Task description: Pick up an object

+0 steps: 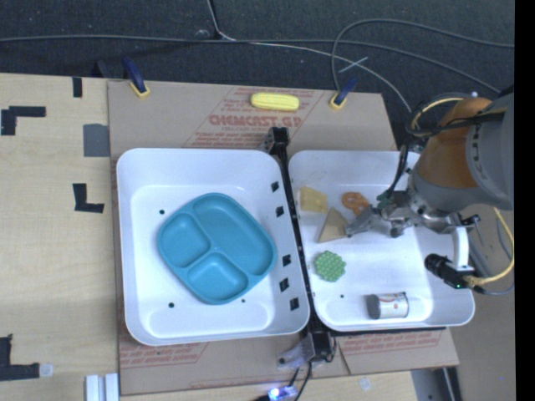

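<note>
Grey metal gripper (365,220) sat low in the right bin (418,161), pointing left from the wrist, with the arm (456,161) and its orange band coming in over the bin's right rim. Its tip was just beside the orange piece (355,200) and the tan wedge (331,225); contact with either could not be confirmed at this resolution, and I could not tell its state, released or clenched, from this angle. Nothing was visibly held. Other candidates in the same bin: a pale yellow block (313,199) up near the divider, touching or nearly touching the wedge's top; a green round textured piece (329,266) below the wedge, apart from it; a grey cylinder (388,305) lying on its side near the front rim, well apart from the rest. Left bin (134,249) held a blue divided tray (216,246) with three compartments, sitting at a tilt. Both bins rested on a cardboard sheet (167,115), with a yellow object (274,102) lying on the cardboard behind the bins and two blue-and-yellow clamps (135,79) on its back edge.
</note>
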`<state>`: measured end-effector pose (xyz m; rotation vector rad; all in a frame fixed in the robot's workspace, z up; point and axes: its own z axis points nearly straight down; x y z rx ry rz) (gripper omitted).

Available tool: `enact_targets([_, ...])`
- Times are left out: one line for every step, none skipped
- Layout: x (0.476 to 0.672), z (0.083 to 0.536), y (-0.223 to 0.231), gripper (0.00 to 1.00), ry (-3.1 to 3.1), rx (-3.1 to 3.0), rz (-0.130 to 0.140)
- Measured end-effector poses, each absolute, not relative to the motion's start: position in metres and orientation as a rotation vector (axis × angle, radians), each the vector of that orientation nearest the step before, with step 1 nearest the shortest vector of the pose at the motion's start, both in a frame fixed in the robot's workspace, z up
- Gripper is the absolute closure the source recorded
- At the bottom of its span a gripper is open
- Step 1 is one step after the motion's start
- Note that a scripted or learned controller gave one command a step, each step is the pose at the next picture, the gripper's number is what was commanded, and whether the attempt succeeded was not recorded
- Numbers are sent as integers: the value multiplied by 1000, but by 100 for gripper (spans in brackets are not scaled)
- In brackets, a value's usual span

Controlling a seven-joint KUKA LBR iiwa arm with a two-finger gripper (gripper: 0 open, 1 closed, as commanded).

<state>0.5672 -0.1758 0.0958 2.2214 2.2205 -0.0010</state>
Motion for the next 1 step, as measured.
enact_targets([569,90,-176,0,2226,2219,3])
